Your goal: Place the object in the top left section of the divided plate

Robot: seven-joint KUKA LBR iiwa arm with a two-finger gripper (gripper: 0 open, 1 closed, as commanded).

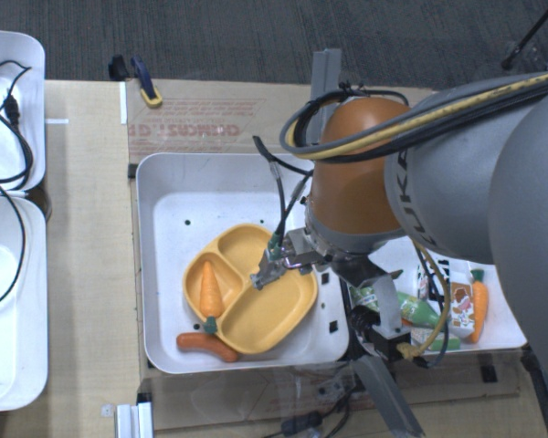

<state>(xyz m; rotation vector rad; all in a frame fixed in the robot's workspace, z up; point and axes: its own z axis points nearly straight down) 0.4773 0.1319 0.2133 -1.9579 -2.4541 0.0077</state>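
Arm's orange band looms nearest you, w/ the gripper over the divided plate centre, grip state unclear, prob. holding nothing; the carrot lies left of it in the plate's left section, long axis near-far.

Surface: tan board with reversed red lettering along its far side. One white bin rests directly on it at centre; a second white bin sits at the left edge. A blue-and-yellow clamp lies at the far edge, near the central bin's far left corner.
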